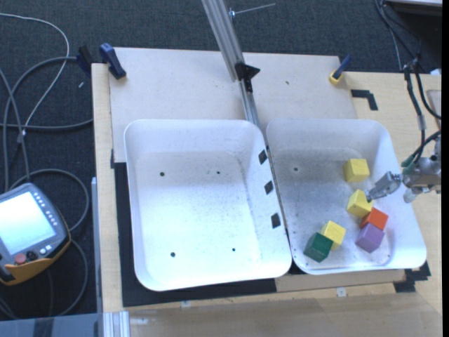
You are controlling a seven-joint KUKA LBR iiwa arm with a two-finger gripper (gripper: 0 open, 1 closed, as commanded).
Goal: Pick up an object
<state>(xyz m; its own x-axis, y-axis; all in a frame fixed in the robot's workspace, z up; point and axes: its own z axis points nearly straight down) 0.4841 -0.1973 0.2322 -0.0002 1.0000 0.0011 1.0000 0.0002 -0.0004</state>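
Observation:
Several small blocks lie in the right bin point(309, 135). One yellow block point(356, 169) sits toward its right side, and another yellow block point(359, 203) lies below it. An orange block point(376, 218) and a purple block point(370, 236) are packed against that second yellow one. Farther left, a yellow block point(334, 232) touches a green block point(318, 247). My gripper point(382, 186) reaches in from the right edge, its tip just above and right of the second yellow block. Nothing shows between its fingers.
The left bin point(140, 146) stands beside the right one, with black clips along the shared wall. A metal bar point(223, 30) slants down from the top to the bins' junction. Cables and a teach pendant point(28, 230) lie on the floor at the left.

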